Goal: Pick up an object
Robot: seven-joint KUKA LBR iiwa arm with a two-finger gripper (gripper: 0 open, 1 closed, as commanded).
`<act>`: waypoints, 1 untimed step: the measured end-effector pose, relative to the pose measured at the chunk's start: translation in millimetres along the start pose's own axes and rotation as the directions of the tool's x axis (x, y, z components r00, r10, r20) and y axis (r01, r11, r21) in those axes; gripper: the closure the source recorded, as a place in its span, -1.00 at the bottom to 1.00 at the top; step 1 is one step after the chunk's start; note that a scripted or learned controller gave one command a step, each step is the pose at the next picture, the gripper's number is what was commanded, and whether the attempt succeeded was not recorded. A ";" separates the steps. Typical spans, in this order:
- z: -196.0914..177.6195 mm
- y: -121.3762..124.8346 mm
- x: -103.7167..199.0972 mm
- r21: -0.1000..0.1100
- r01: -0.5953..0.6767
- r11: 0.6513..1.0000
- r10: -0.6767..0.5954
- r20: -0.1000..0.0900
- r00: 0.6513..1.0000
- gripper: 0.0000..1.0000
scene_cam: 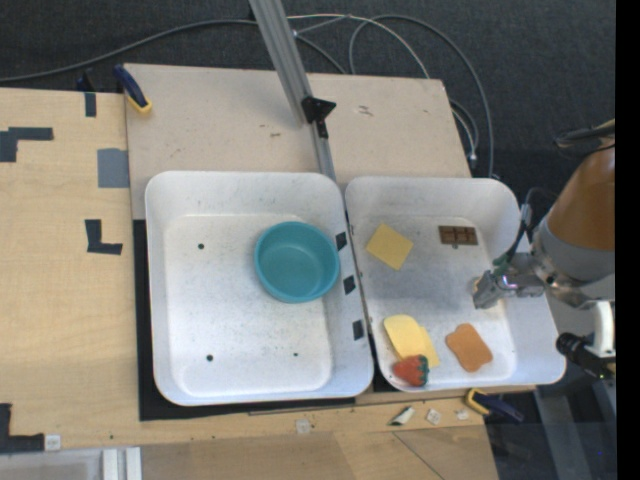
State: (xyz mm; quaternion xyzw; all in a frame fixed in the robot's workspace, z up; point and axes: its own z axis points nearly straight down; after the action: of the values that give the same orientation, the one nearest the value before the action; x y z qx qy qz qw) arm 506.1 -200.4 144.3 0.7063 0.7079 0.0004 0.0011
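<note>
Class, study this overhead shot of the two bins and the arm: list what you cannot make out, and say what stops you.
1. The gripper over the right bin: too small and blurred to judge its state.
2. The arm: cut off by the camera view's right side.
3. The red item: partly overlapped by the yellow piece; what it is stays unclear.
4. The brown chip: too small to identify.

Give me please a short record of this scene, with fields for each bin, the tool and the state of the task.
left bin: one teal bowl, upright, near the bin's right side
right bin: yellow square piece, brown chocolate piece, pale yellow piece touching a red strawberry, orange piece
tool: over the right bin's right part, above the orange piece in the picture, nothing seen in it
task: no object lifted yet
</note>
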 end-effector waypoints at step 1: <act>-62.4 1.6 4.5 -0.002 0.000 1.000 0.000 0.001 1.000 1.00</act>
State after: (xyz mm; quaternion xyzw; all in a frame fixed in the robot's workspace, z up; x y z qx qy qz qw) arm 507.5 -195.9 206.6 0.7063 0.7079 0.0010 0.0023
